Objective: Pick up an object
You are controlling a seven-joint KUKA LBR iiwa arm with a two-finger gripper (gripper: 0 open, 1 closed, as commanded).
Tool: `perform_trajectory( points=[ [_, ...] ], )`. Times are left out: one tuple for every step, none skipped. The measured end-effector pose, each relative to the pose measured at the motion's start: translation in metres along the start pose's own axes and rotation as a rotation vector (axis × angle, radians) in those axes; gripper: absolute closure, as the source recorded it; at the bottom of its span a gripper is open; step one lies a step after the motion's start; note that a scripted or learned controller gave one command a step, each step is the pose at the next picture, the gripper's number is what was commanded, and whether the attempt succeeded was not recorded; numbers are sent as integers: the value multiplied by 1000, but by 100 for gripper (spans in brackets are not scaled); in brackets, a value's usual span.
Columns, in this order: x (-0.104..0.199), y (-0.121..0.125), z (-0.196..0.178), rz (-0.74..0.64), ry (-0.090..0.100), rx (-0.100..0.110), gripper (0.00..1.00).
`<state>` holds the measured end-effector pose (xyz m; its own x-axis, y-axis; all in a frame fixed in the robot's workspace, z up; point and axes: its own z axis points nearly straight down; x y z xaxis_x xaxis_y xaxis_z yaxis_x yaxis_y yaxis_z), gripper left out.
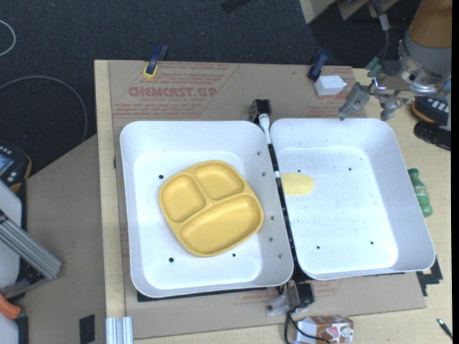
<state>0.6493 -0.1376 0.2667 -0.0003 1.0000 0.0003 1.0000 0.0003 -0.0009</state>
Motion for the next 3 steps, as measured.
perform_trajectory(
  points=[
    [65,-82,-260,-4,-2,-14,0],
    [63,-80,-263,-2,-3,-7,100],
    [50,-119,-153,4,1,13,100]
  ],
)
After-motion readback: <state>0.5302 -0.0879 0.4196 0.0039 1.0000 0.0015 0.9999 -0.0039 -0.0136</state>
